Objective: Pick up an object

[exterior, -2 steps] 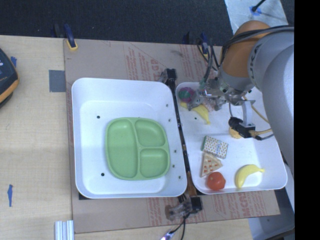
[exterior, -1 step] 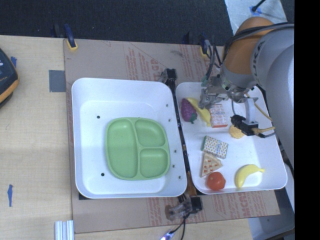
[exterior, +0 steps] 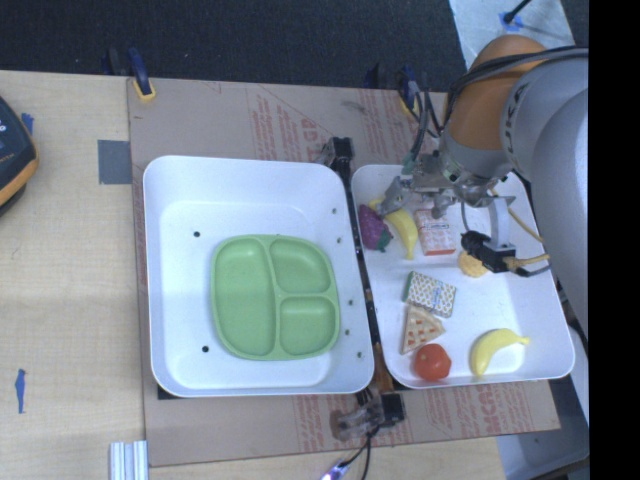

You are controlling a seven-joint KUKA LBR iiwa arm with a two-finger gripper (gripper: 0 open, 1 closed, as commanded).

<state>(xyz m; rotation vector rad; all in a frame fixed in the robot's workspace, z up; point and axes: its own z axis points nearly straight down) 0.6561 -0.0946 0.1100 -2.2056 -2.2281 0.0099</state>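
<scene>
Gripper (exterior: 432,190): low over the far end of the right-hand shallow white bin (exterior: 540,313), above a yellow banana-shaped toy (exterior: 403,231), a purple grape-like toy (exterior: 372,227) and a small red-and-white carton (exterior: 436,236). We cannot tell its state from this angle.

Pick: not done, we judge; nothing appears lifted.

Left-hand white bin (exterior: 170,268): holds a green divided plastic tray (exterior: 273,295).

Remaining: close on one item, raise it.

Pale wooden bench top (exterior: 60,298) running across the lower view under a brown cardboard sheet with faded red print (exterior: 270,128) held by blue clamps (exterior: 140,73), dark carpeted floor (exterior: 250,13) beyond, a grey tape patch (exterior: 113,161) at left, a yellow-and-black device (exterior: 12,158) on the edge.
</scene>
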